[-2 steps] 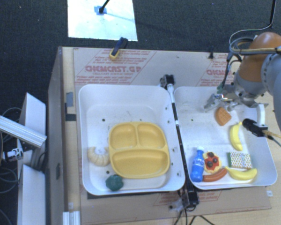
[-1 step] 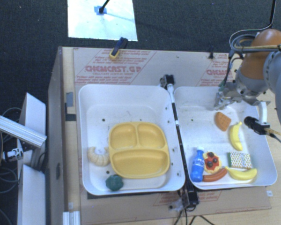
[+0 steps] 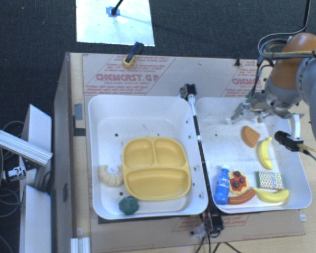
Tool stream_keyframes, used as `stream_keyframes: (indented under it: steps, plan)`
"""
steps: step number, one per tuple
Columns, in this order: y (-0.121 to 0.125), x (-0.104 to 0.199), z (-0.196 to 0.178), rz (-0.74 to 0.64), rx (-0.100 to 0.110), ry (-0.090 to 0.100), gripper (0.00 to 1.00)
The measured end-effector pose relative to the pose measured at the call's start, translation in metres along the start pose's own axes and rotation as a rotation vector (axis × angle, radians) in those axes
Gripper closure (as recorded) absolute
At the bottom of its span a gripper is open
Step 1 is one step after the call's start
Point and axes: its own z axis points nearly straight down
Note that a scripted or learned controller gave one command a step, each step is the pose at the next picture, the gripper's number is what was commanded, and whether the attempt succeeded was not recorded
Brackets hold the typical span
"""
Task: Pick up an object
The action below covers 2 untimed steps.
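- Overhead, two shallow white plastic bins (image 3: 147, 107) sit side by side on a cardboard-covered bench (image 3: 147, 73) above dark carpet.
- Small yellow toy banana (image 3: 264, 153) lies in the right bin, long axis nearly top-to-bottom, beside an orange rounded toy food piece (image 3: 249, 136).
- Metal two-finger gripper (image 3: 247, 111) hovers over that bin's far edge, fingers spread, holding nothing.
- Yellow divided plastic tray (image 3: 156, 167) fills the left bin.
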Motion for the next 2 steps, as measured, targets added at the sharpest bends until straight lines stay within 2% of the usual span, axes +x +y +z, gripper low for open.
stream_keyframes:
  steps: [1, 2]
  plan:
    - [-0.037, -0.012, 0.011, 0.002, 0.004, 0.001, 0.0]
    - [0.007, -0.03, 0.01, -0.001, 0.005, 0.003, 0.0]
